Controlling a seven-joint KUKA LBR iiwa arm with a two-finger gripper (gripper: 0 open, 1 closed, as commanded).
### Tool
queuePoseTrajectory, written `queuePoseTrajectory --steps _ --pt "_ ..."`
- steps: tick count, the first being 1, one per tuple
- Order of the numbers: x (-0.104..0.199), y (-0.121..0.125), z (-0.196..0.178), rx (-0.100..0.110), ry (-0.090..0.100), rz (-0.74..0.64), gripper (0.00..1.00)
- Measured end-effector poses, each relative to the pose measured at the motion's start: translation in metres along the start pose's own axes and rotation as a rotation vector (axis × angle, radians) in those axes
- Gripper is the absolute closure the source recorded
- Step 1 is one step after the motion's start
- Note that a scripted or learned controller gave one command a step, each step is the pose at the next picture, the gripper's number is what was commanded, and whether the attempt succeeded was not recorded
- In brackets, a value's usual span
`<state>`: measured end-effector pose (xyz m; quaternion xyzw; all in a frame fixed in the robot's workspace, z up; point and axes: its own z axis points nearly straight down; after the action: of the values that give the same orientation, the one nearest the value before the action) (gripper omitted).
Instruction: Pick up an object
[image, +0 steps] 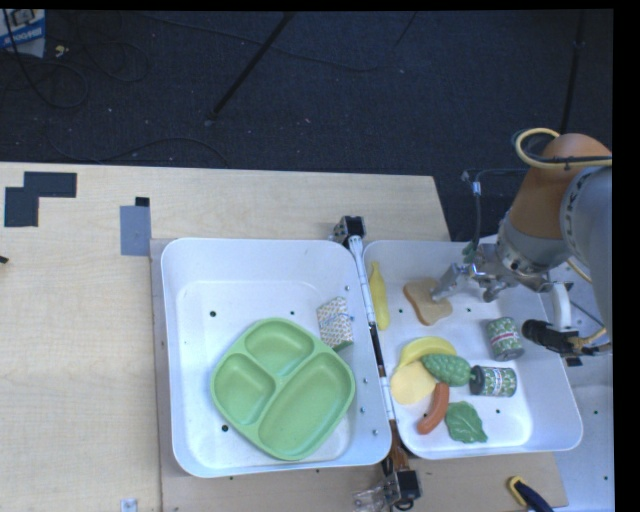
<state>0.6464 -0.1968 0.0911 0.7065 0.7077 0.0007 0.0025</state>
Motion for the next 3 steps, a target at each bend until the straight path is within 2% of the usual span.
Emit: queuePoseTrajectory --steps 1,2,3 --pt "-0.016 -0.013 0.000 -0.003 0.002 0.000 0.00" --pt "0.000 -0.005 0.000 -0.002 0.000 0.001 0.00" --pt "-0.017 -0.050 0.000 -0.003 0.001 0.001 0.00"
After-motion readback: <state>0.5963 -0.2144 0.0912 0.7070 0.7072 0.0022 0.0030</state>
